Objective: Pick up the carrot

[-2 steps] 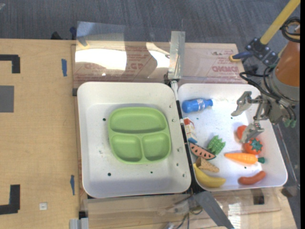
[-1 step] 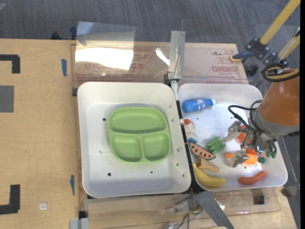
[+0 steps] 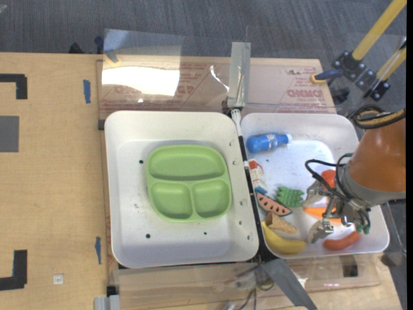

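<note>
From my seat the left bin [image 3: 122, 173] carries a green divided plate [image 3: 189, 181] on smooth white plastic, with bare margin all round it. Across the central divider, the right bin [image 3: 303, 124] is the crowded one: a blue bottle [image 3: 266, 141] near the top, a watermelon slice [image 3: 271, 205] and a banana [image 3: 284, 241] along its near-left side, a green leafy piece [image 3: 290, 196] between them.

The carrot [image 3: 315, 209] lies just right of that leafy piece, an orange sliver partly covered by the arm's wrist. I judge it a light, rigid plastic toy, smooth enough to slide on the slick bin floor, so I would take it across the thick middle of its body rather than the taper.

The hand [image 3: 329, 223] hangs directly over it, low in the bin; whether it is spread or closed I cannot tell, and I see nothing clearly between the fingers. A red-orange sausage-like piece [image 3: 342, 240] sits just beside, near the bin's front wall, so room is tight. The brown counter [image 3: 51, 173] lies beyond.
</note>
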Robot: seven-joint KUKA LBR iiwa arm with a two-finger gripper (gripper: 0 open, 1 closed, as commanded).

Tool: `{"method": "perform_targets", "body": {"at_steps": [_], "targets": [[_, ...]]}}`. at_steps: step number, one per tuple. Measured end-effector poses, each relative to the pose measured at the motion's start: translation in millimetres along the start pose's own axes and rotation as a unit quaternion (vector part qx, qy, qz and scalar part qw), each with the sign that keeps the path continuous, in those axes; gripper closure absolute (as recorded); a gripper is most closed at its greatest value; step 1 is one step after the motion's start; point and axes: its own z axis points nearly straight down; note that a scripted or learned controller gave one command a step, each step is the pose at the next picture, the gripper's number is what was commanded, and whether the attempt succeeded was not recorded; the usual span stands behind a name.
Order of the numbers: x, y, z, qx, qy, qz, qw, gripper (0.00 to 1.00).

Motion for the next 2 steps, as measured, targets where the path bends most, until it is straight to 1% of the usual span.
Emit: {"method": "perform_targets", "body": {"at_steps": [1,2], "targets": [[3.0,22.6,-0.3,0.0,0.002,0.163,0.9866,0.0],[-1.0,23.6,-12.6,0.0,-0.004,0.162,0.9868,1.0]]}}
